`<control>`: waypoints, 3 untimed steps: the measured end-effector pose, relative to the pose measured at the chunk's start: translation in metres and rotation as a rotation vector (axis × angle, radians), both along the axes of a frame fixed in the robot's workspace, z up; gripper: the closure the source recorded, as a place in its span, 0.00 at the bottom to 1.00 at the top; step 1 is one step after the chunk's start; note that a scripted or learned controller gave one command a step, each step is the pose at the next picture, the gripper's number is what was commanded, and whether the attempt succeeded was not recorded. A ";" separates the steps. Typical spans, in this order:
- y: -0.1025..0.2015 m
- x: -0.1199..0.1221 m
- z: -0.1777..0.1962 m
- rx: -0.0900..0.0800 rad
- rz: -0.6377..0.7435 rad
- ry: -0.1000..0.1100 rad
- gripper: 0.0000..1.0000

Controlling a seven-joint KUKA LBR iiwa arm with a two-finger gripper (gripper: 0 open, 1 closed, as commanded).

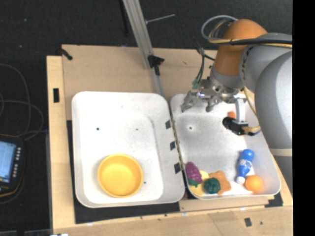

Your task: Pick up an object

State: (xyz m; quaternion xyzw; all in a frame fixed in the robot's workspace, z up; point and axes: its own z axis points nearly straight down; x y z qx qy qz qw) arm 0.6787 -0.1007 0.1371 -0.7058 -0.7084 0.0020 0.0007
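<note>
Jaws (200, 102) spread wide, holding nothing, over right bin (216, 136) far edge, open floor below, toys crowded along near rim: purple grapes (193, 172), orange ball (254, 183), blue-white bottle (244, 163), yellow bowl (120, 175) in left bin (113, 122)

From my remote station I see a metal pole (140, 33) slanting across the wooden bench (108, 68), and a handheld control pendant (9, 165) lying left.
</note>
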 end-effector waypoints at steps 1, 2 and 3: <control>-0.001 0.000 -0.038 0.000 -0.001 -0.001 0.00; -0.002 0.001 -0.024 -0.001 -0.001 -0.008 1.00; -0.004 0.005 0.021 0.001 -0.002 -0.009 1.00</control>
